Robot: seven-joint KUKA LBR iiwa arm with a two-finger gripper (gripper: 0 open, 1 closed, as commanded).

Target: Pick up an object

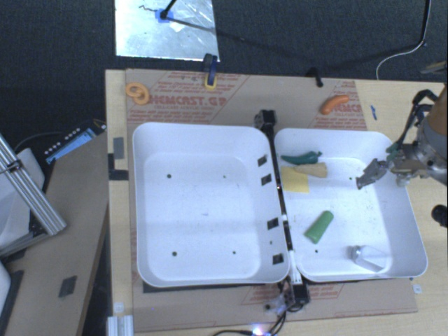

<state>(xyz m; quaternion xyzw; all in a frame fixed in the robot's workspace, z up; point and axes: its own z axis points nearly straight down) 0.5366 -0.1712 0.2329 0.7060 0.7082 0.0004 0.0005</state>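
Observation:
The right bin (406, 219) holds several small objects. A dark green curved piece (301, 158) lies near its back left corner, with a tan block (318, 171) and a flat yellow square (295, 180) just below it. A light green cylinder (318, 227) lies tilted near the bin's middle. A grey metallic piece (367, 257) rests near the front right corner. My gripper (366, 178) hangs over the bin's right half, right of the yellow square and above the grey piece, with nothing visibly in it.
The left bin (150, 187) stands beside the right one, with black clips along the divider (278, 208). On the cardboard behind lie an orange sausage shape (334, 104), an orange ring (137, 93) and a yellow clamp (209, 72). A foil sheet (166, 19) lies beyond.

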